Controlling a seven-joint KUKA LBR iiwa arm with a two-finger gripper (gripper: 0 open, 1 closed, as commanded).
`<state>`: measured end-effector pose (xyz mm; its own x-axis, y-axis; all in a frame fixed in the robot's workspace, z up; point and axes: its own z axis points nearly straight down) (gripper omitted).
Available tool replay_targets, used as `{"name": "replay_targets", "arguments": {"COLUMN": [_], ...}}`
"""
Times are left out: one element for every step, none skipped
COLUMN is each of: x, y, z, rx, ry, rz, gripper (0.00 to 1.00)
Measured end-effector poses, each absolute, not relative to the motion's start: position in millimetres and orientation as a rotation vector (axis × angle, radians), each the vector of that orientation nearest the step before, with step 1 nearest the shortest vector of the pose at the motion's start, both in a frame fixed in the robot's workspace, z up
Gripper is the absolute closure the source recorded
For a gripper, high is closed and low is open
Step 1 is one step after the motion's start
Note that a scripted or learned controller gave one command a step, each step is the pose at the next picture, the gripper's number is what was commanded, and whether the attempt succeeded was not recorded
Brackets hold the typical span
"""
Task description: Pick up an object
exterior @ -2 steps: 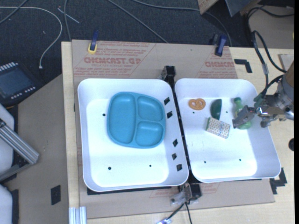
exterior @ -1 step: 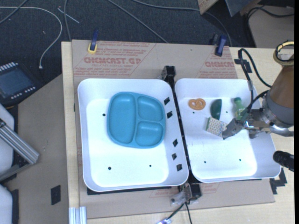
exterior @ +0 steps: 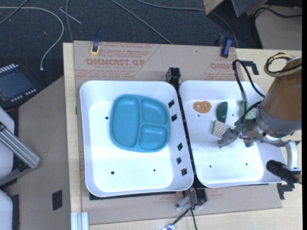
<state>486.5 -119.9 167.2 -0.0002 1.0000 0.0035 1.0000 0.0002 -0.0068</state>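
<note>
Three small objects lie in the right bin [exterior: 225, 174]: a tan pretzel [exterior: 202, 107] near its back left, a dark green oval piece [exterior: 221, 111] just right of it, and a pale patterned square piece [exterior: 219, 127] below them. My gripper [exterior: 235, 137] hangs low over the bin, just right of the patterned piece, its grey fingers [exterior: 226, 139] pointing left. Nothing shows between the fingers. The grey and orange arm [exterior: 283, 99] rises on the right.
The left bin [exterior: 96, 162] holds a blue divided plate [exterior: 140, 122]. A row of black clips [exterior: 178, 138] runs down the seam between the bins. Cables [exterior: 244, 75] hang near the right bin's back edge. Cardboard lines the bench around the bins.
</note>
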Motion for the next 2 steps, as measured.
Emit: {"name": "replay_targets", "arguments": {"x": [493.7, 494.8], "y": [-115.4, -116.1], "z": [120.0, 133.6], "rx": [-2.216, -2.222], "ry": [-2.217, -2.219], "rz": [0.003, -0.002], "gripper": [0.0, 1.0]}}
